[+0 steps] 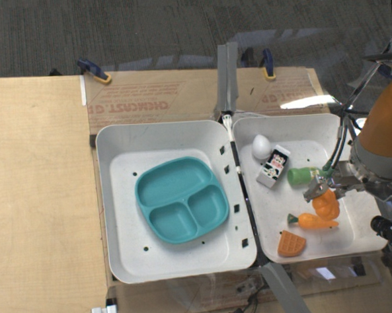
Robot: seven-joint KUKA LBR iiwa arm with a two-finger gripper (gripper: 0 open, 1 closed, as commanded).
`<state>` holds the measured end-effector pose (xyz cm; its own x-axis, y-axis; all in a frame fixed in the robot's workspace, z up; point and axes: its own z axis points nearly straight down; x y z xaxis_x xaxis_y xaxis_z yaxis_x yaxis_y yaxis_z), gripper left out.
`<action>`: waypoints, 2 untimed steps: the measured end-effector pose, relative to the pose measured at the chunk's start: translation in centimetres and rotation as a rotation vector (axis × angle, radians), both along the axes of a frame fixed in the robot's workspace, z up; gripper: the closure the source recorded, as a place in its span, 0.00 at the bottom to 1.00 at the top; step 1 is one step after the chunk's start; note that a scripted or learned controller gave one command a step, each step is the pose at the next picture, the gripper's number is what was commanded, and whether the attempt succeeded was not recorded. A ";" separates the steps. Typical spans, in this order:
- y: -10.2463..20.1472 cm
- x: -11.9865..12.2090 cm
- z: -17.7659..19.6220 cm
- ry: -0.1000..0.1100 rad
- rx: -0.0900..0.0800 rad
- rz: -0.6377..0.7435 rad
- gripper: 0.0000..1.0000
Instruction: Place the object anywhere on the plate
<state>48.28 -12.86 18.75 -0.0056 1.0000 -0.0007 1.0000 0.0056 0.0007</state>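
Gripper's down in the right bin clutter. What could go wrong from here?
1. The gripper sits over an orange piece crowded by the carrot and green object; it may nudge or grab the wrong one.
2. No secure grasp is visible, so the lift may come up with nothing.
3. The teal plate is in the other bin; a weak hold could drop over the divider.

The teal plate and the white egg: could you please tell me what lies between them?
In the camera view, the two bins' adjoining rims lie between the teal plate in the left bin and the white egg in the right bin; otherwise just bare white bin floor.
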 end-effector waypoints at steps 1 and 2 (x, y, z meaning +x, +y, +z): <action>7.3 -0.5 0.3 0.004 0.000 -0.063 1.00; 17.7 0.0 5.5 0.002 -0.001 0.099 1.00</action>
